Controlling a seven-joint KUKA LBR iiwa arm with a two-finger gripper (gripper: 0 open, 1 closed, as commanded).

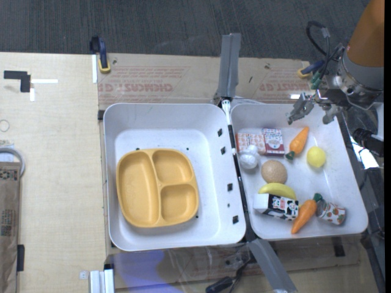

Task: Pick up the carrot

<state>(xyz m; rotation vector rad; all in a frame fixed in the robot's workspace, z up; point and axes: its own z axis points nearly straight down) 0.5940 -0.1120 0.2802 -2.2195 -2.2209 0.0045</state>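
Listing the right bin (354, 182), we record two carrots: one carrot (299, 140) near its far wall, long axis steeply tilted, green top toward us, the second carrot (305, 214) by its near wall, green top away, with the gripper (313, 110) open and empty above the far wall.

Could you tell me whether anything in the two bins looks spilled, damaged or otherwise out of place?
Nothing looks spilled or broken. The one oddity: the right bin holds two carrots, one near the gripper and another at the front edge beside the milk carton. The yellow tray sits slightly askew in the left bin.
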